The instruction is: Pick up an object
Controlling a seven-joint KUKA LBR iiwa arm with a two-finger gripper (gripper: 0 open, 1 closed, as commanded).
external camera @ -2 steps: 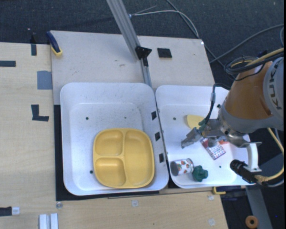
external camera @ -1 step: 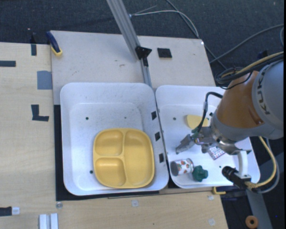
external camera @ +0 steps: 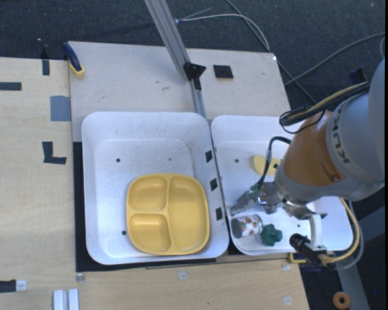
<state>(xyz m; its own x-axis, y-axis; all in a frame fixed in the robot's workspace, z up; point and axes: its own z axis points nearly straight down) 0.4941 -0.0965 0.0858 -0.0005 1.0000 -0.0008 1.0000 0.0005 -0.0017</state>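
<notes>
You have the arm reaching in from three o'clock, its orange-banded wrist low over the right bin (external camera: 242,124), and the gripper (external camera: 246,202) sits toward the left half of that bin, pointing roughly to nine o'clock. Whether it is parted or closed you cannot tell from this slant, and nothing shows clamped in it. Just at its six o'clock lies a small white cup-like object with red marks (external camera: 247,226), and touching that at three o'clock is a green piece (external camera: 270,236). A yellow item (external camera: 263,164) lies at the gripper's one o'clock, partly hidden by the wrist. The left bin (external camera: 100,173) holds a yellow divided plate (external camera: 168,213) at its five o'clock corner, well apart from the gripper. By my reading you are in the approach step: the tool is down in the bin but nothing is lifted. The next move probably calls for shifting toward six o'clock so the tool centres over the white object, keeping off the bin's near wall and the green piece beside it
</notes>
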